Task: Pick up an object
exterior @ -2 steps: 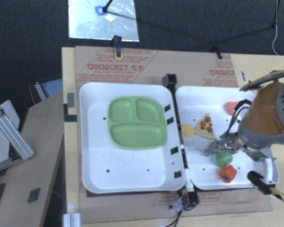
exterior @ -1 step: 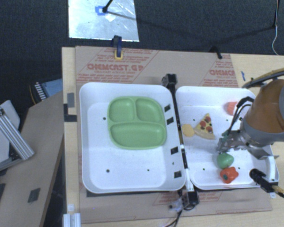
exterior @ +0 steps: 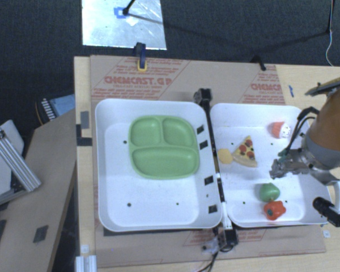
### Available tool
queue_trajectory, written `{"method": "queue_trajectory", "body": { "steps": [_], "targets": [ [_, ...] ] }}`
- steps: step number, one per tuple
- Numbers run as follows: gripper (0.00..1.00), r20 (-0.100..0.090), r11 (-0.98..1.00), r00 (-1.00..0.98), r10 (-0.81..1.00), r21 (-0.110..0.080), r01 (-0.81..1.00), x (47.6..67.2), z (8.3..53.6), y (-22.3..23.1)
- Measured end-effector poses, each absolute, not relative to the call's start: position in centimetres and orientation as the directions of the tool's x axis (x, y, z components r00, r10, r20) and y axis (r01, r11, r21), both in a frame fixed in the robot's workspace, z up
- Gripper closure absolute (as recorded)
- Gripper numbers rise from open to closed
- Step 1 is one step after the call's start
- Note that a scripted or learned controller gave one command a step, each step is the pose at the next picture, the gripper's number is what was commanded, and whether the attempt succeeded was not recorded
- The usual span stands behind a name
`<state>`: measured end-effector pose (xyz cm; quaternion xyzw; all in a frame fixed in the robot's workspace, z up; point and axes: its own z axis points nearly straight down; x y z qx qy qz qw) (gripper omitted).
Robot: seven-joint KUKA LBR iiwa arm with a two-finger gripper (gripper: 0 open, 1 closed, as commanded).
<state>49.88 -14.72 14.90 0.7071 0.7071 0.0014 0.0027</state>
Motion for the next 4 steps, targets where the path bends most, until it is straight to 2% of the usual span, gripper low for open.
{"method": "queue_trajectory", "body": {
  "steps": [2, 3, 4],
  "targets": [
    [1.0, -0.003, 0.004, -0.004, 1.0, 0.008, 1.0, 49.8, 24.8, -15.1],
    [1.0, 0.001, 0.009, -0.009, 1.0, 0.002, 1.0, 50.7, 23.6, -10.4],
    [1.0, 0.002, 0.011, -0.011, 1.0, 0.003, 1.0, 52.6, 24.1, -4.5]
  ]
}}
